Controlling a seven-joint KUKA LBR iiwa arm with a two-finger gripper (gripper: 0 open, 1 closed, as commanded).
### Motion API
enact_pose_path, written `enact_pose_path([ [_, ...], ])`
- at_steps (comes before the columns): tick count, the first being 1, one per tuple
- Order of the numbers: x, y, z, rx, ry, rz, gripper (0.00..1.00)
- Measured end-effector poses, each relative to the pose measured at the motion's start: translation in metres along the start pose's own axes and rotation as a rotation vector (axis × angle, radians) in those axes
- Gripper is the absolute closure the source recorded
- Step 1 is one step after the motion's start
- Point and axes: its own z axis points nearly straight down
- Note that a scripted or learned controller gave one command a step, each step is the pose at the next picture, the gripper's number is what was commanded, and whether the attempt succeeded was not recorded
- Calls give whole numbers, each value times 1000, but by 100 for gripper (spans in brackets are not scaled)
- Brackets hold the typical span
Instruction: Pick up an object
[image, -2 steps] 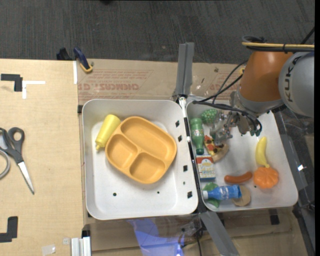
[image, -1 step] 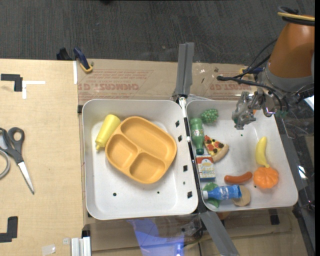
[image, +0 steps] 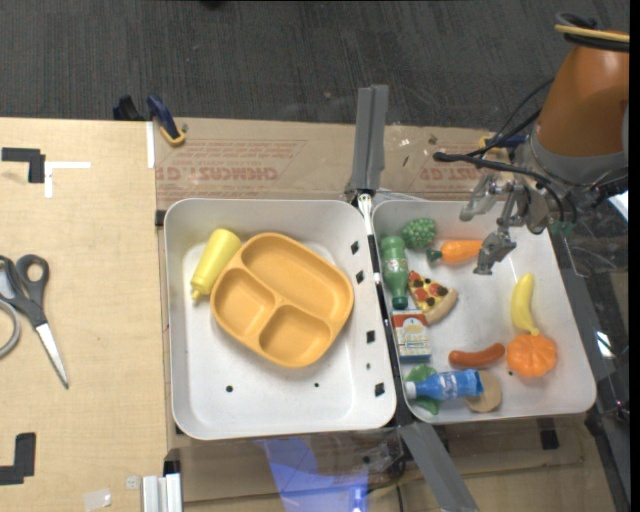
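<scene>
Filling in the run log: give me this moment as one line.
arm: over right bin | gripper: above carrot, nothing seen held | left bin: tray, yellow bottle

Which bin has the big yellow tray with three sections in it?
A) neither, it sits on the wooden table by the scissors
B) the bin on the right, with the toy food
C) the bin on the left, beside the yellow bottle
C: the yellow tray lies inside the left bin, with the yellow bottle touching its upper left edge.
</scene>
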Motion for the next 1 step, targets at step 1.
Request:
enact_pose_path([
  [1, 2, -54, 91, 1, -3, -79, 0],
])
